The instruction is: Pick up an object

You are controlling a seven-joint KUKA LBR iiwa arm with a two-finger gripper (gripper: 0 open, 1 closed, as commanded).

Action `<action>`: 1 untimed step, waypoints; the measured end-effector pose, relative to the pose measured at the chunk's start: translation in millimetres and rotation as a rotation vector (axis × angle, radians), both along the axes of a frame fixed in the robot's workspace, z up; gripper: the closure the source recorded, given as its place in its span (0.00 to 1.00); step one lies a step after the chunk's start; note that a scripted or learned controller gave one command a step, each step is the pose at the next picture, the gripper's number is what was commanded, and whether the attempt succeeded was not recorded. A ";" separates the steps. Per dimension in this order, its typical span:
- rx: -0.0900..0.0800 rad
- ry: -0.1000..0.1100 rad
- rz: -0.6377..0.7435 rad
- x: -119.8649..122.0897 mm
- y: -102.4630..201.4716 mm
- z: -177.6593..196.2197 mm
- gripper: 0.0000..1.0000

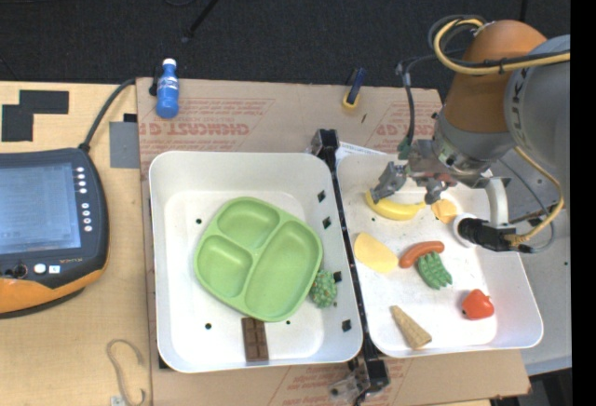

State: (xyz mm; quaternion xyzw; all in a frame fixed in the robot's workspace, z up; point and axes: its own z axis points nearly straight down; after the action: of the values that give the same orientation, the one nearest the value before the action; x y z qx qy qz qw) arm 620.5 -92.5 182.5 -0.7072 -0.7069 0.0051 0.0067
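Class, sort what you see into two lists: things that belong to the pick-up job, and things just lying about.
Job: gripper; banana; right bin; sausage; tomato; cone.

Lying about: blue bottle; tablet; clamp; green plate in the left bin.

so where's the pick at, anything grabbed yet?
Nothing lifted yet. The hand is low in the right bin, just above the banana, fingers apart with nothing between them. All the food there lies on the bin floor. Closing on something and lifting remain.
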 end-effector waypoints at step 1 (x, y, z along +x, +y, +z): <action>-0.001 -0.013 0.001 3.1 -0.2 7.4 0.00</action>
State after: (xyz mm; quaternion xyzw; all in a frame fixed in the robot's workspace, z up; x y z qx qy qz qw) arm 623.6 -92.7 189.9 -0.7068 -0.7075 0.0010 0.0017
